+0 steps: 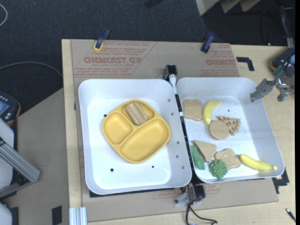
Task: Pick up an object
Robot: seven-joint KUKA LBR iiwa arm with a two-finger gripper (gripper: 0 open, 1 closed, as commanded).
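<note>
My gripper (271, 91) hangs at the right edge of the view, over the far right rim of the right bin (262, 111), with nothing between its fingers. In that bin lie a slice of toast (192, 109), a small banana (211, 110), a round cookie (219, 130), a pizza slice (229, 123), a sandwich wedge (205, 149), a green pickle (197, 158), broccoli (217, 168), a toast piece (228, 158) and a long banana (256, 163). The left bin (91, 125) holds a yellow divided plate (140, 142) with a hot dog bun (136, 113) in its far compartment.
Both bins rest on a cardboard sheet (140, 55) held by a blue-and-yellow clamp (100, 40) and a blue clamp (208, 41) at the back. A black clip (169, 71) sits at the bins' far joint and another (193, 193) at the near joint.
</note>
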